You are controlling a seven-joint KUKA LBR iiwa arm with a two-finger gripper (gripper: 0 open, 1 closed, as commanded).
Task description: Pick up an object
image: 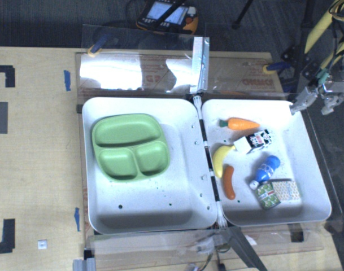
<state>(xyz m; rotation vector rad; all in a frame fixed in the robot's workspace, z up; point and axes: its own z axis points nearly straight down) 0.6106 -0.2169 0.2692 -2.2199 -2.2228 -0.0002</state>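
The right bin holds several toy items. An orange carrot lies near its back. Beside it is a small black-and-white carton. A yellow banana and a red-brown sausage rest along the bin's left wall. A blue bottle lies in the middle, with a green patterned box in front of it. My gripper hangs over the bin's far right corner, off to the right of the carrot and apart from all the items.
The left bin carries a green divided plate. A clear plastic divider stands behind the bins. Cables and stands crowd the floor at the back right.
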